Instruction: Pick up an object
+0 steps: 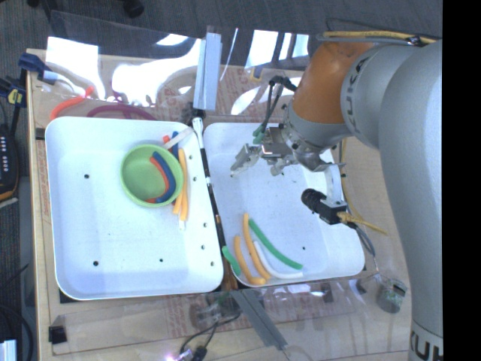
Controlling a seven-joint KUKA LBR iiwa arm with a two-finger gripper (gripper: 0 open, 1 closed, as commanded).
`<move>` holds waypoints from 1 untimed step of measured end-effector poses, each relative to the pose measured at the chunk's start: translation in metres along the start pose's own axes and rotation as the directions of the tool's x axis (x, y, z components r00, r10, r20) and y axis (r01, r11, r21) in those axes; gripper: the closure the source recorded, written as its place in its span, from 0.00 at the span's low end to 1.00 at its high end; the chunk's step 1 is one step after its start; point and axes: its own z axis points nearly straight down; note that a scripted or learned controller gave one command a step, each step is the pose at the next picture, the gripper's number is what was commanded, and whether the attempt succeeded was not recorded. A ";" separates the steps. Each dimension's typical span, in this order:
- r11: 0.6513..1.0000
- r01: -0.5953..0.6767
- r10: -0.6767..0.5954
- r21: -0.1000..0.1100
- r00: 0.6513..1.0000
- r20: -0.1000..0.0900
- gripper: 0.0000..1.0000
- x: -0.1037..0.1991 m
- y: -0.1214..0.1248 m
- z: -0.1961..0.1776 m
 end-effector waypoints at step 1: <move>1.000 -0.010 0.010 -0.009 1.000 0.016 0.00 0.011 -0.042 0.094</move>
